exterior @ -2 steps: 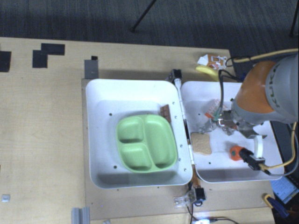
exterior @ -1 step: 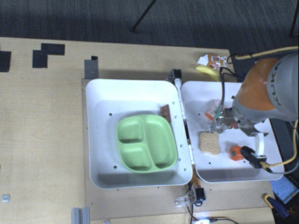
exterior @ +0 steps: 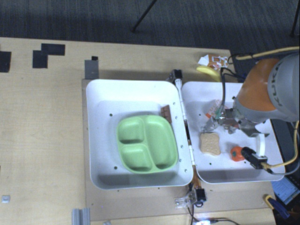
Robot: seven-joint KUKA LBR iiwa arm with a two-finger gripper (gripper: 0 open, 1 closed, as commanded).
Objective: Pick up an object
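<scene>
My gripper (exterior: 212, 119) hangs low in the left half of the right bin (exterior: 199, 95), with the grey and orange arm coming in from the right. Just in front of the gripper a tan, bread-like block (exterior: 210, 144) lies on the bin floor, apart from it. To the right of that block sits a small orange-red object (exterior: 236, 153). The gripper's tip blends with small, unclear bits of colour, and I see nothing clearly held in it.
In the left bin (exterior: 101, 107) lies a green divided plate (exterior: 147, 143), with a small brown piece (exterior: 165, 112) by its far right corner. A yellow item (exterior: 207, 71) and a white and orange packet (exterior: 214, 60) lie on the bench behind the right bin.
</scene>
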